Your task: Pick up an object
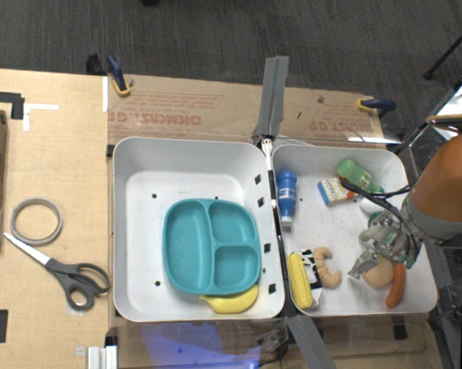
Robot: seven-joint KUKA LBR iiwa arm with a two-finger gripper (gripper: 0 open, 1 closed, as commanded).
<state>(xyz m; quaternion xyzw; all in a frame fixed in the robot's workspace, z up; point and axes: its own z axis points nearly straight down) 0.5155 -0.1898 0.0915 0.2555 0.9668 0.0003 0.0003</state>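
My gripper (383, 261) hangs low over the front right part of the right bin (340, 303), and its fingers look open. A round beige item (377, 277) lies just below and between the fingertips, not gripped. An orange sausage (395, 287) lies right beside it. Further left in this bin are a tan curled piece (328, 270), a yellow corn cob (300, 280) and a black-and-white item (313, 268). At the back lie a blue bottle (286, 194), a small blue-and-white box (334, 191) and a green bottle (356, 175).
The left bin (140, 164) holds a teal divided plate (211, 246) with a yellow banana (231, 301) under its front edge. Scissors (63, 270) and a tape roll (36, 220) lie on the bench at left. Cables trail from the wrist across the right bin.
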